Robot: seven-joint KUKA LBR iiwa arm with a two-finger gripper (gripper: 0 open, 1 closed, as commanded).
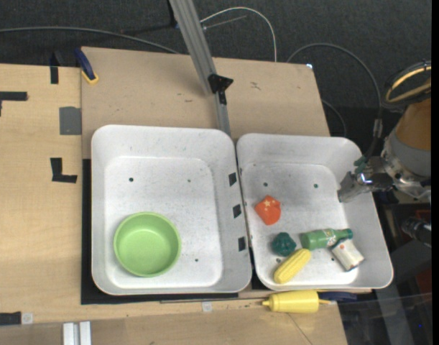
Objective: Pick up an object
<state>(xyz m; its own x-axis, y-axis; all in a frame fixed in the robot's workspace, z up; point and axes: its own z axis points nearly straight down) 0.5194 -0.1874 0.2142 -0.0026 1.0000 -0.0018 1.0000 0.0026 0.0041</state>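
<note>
Grey arm holds pincer over right bin's rim.

Two white bins (side by side), one green bowl, five small objects.

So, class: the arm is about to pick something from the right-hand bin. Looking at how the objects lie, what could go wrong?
1. The green bottle, white can, corn cob and dark green piece lie crowded together, so the pincer may nudge neighbours or catch two.
2. The can sits near the right bin's wall, which could block a finger.
3. The red piece lies apart, but looks small and may slip.
</note>
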